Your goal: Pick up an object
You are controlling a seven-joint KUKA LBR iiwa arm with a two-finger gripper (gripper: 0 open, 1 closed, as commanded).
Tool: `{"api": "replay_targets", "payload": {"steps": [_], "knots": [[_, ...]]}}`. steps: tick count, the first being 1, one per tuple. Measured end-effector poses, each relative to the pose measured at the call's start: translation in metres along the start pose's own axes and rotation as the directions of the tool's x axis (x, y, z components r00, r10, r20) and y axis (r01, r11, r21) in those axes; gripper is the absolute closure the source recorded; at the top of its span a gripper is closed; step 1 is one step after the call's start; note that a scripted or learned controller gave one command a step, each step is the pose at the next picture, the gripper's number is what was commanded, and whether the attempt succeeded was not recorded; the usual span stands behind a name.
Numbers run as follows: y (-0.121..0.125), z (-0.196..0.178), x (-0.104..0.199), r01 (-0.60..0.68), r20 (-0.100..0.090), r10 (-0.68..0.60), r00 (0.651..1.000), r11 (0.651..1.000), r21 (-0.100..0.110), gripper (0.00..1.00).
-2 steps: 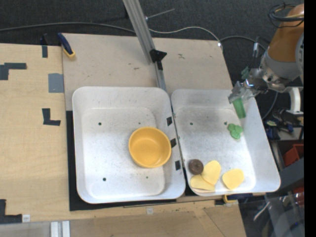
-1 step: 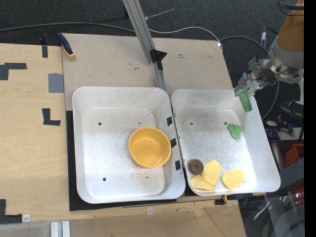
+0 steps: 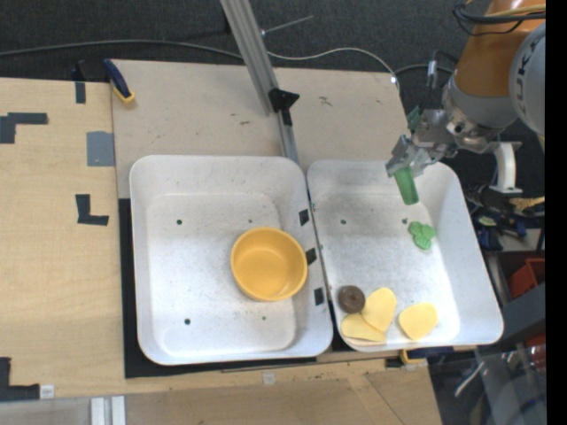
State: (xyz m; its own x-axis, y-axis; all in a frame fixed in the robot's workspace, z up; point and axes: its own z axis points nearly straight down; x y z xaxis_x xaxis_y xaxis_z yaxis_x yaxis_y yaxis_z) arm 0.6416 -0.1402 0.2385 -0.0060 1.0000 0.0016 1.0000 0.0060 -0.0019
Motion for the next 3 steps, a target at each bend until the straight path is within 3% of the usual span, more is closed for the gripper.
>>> {"api": "replay_targets", "payload": {"steps": [1,3], "knots": [[-0.013,0.002,0.051,0.000,0.000,0.000,1.000,1.000,0.001,1.00],[-0.010,0.010,0.150,0.000,0.000,0.000,1.000,1.000,0.001,1.00]]}}
